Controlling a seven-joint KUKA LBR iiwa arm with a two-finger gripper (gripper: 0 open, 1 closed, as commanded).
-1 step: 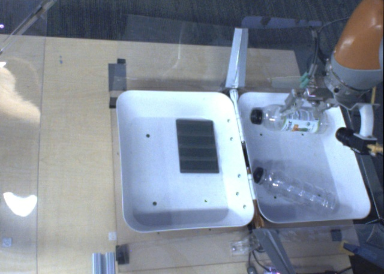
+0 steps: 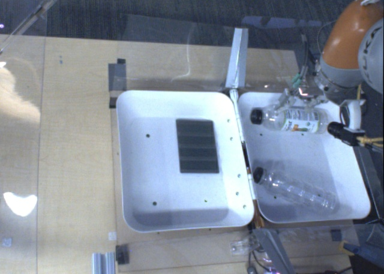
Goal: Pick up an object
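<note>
Fingers first: we honestly can't tell how far apart they are, because the gripper is a jumble of grey metal and cable at the upper right of the frame. It sits at the back edge of the right bin. It's right over the top side of the labelled bottle, and looks to be touching it or just about. We can't make out whether anything is actually clamped between them.

That bottle is clear plastic with a dark cap pointing toward the left of the frame. It has a white label with a bit of green and orange. It lies on its side across the upper part of the right bin.

Lower down in the same bin we see a second clear bottle, no label, also on its side. Its dark cap is close to the divider between the bins and its body angles toward the lower right.

The left bin has a dark ribbed rectangular block lying flat near its middle, well apart from both bottles.

The arm's orange band bulges in at the upper right corner, and both bins sit on the light wooden bench.
</note>
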